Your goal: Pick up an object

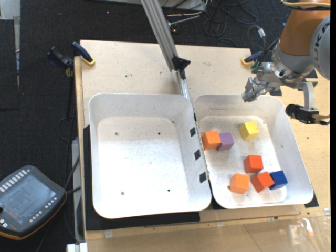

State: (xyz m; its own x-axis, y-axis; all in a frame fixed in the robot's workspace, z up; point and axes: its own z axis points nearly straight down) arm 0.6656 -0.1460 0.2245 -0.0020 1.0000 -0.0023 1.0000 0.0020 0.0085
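Several small cubes lie in the right bin (294, 156). A yellow cube (249, 130) sits toward the back. An orange cube (211, 139) touches a purple cube (226, 140) near the bin's left wall. Farther forward lie a red-orange cube (253, 163), an orange cube (240, 183), another red-orange cube (262, 181) and a blue cube (277, 179). My gripper (252, 94) hangs above the back rim of the right bin, behind the yellow cube, with nothing visible in it.
The left bin (105, 140) sits beside the right one on a beige board. A slanted metal pole (160, 25) ends at a black clamp (181, 66) behind the bins. Clamps (81, 54) hold the board's back corners. A teach pendant (26, 201) lies at lower left.
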